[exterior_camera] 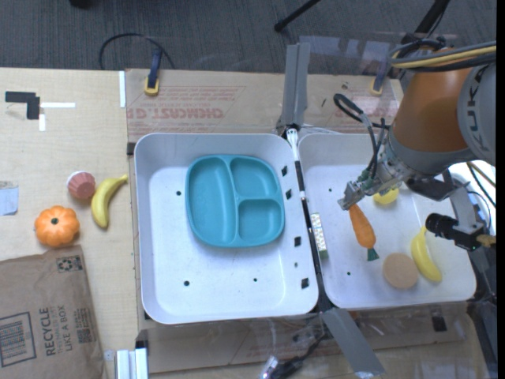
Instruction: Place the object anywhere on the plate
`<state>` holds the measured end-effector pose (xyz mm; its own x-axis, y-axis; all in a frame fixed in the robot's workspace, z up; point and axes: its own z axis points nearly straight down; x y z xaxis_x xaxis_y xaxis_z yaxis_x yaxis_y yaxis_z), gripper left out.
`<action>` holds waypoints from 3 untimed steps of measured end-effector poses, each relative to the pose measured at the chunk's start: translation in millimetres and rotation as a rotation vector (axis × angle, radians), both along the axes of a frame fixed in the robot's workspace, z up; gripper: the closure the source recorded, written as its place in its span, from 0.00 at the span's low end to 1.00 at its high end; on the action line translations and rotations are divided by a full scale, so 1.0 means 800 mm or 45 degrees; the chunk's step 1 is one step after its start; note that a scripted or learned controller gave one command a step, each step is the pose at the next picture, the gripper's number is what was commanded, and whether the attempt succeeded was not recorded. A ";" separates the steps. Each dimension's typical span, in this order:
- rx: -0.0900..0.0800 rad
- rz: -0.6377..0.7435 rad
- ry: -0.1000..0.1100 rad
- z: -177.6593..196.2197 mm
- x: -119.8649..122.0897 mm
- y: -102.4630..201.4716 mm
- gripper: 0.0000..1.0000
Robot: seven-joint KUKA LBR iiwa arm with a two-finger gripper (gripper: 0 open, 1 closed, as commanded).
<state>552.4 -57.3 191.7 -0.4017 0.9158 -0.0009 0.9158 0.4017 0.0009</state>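
A toy carrot (362, 227) lies in the right bin (339, 283), near its middle, long axis running from upper left to lower right, green stub toward the front edge. The gripper (353, 198) sits at the carrot's upper end; whether its fingers grip it cannot be told. The teal plate (234, 200) rests in the left bin (158, 235).

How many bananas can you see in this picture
2. One banana lies on the bench left of the bins, beside the pumpkin. The other banana lies in the right bin, near its right edge. Others may be hidden beneath the arm.
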 end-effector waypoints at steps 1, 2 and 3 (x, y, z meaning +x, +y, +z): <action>-0.001 0.085 0.002 -0.001 0.029 0.112 1.00; -0.001 0.085 0.002 -0.001 0.029 0.112 0.00; -0.003 0.086 0.003 0.010 0.030 0.111 1.00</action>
<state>576.2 31.4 199.7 -0.4626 0.8866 -0.0017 0.8866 0.4626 -0.0022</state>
